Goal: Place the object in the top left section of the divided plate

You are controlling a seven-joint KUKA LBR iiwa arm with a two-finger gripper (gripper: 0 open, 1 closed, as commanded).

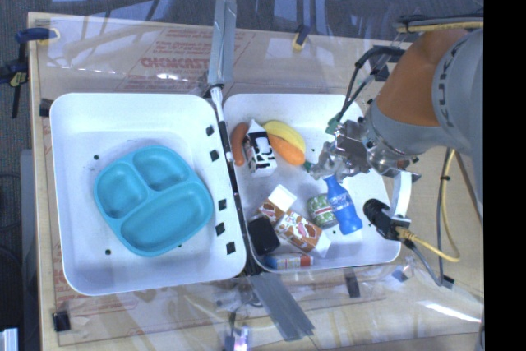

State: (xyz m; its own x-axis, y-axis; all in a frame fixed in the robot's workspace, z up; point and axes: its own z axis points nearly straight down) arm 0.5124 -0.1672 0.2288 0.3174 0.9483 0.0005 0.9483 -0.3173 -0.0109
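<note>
The blue divided plate [153, 200] lies in the left bin [74, 136], with two small sections at its far side and one large section nearer the front. My gripper [330, 164] hangs over the right bin [362, 259], near its right side. Directly beneath it lies a blue bottle [345, 210], whose top end reaches up to the gripper's tip. Whether the bottle is gripped is not visible from this angle.
The right bin also holds a yellow-orange fruit [286, 142], a reddish sausage-like item [238, 144], a white printed carton [260, 152], a green can [321, 210], a snack packet [297, 232], a black box [263, 236] and a white block [281, 198].
</note>
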